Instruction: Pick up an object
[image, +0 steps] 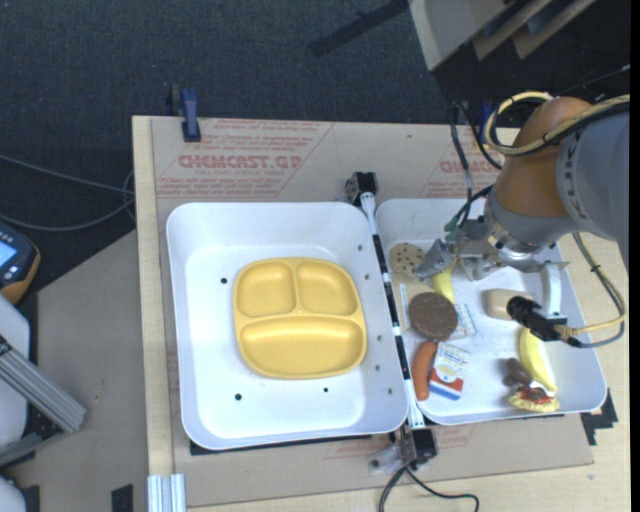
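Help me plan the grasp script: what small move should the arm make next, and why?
Probably lower a little and close on one item. The gripper hovers over the right bin, just above a small yellow piece and the brown round patty; nothing shows between its fingers, so no object is picked yet.

A yellow divided plate (298, 318) with three compartments lies in the middle of the left white bin (200, 390). Both bins rest on a brown cardboard sheet (250, 155) printed with red lettering, a blue clamp (186, 110) gripping its far left corner.
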